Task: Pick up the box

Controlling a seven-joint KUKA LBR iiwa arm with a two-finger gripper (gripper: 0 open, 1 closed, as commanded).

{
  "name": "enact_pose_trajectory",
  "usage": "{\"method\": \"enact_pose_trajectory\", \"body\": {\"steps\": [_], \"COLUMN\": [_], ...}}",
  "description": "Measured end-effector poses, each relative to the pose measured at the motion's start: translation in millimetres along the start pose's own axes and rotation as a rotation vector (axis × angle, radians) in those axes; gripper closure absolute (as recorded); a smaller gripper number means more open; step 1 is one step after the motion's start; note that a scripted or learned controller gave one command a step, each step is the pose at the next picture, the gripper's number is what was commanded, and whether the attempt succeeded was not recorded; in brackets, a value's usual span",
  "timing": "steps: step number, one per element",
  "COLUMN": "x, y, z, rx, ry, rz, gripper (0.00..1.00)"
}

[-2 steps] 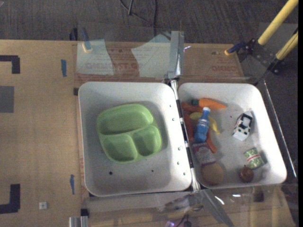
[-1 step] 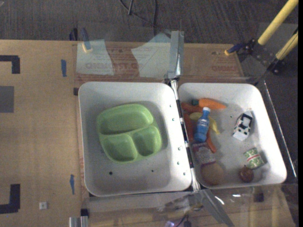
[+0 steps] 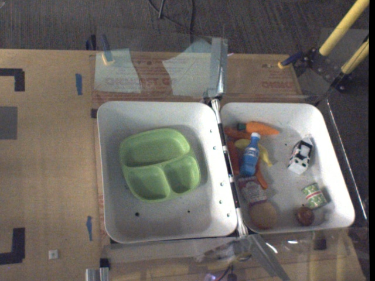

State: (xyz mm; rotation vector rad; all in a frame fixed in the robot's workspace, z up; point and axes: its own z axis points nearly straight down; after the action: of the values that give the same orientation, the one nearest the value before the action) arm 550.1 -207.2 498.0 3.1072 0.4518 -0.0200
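Note:
In the right bin (image 3: 334,157), a small white box with black patches (image 3: 300,156), like a milk carton, lies tilted towards the right side. It is apart from the other items. A purplish flat packet (image 3: 253,191) rests near the bin's left wall, below a blue bottle (image 3: 251,155).
The right bin also holds an orange carrot (image 3: 262,127), a green can (image 3: 314,195), a brown round item (image 3: 263,214) and a dark reddish item (image 3: 304,215). A green divided plate (image 3: 159,164) lies in the left bin (image 3: 111,204). Yellow poles (image 3: 345,22) stand at the upper right.

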Motion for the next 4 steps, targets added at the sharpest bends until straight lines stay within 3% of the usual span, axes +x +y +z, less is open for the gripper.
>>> {"method": "enact_pose_trajectory", "body": {"steps": [4], "x": [8.0], "y": [-6.6], "z": [-40.2], "rx": [-0.006], "ry": [-0.001], "rz": [-0.021], "gripper": [1.0]}}
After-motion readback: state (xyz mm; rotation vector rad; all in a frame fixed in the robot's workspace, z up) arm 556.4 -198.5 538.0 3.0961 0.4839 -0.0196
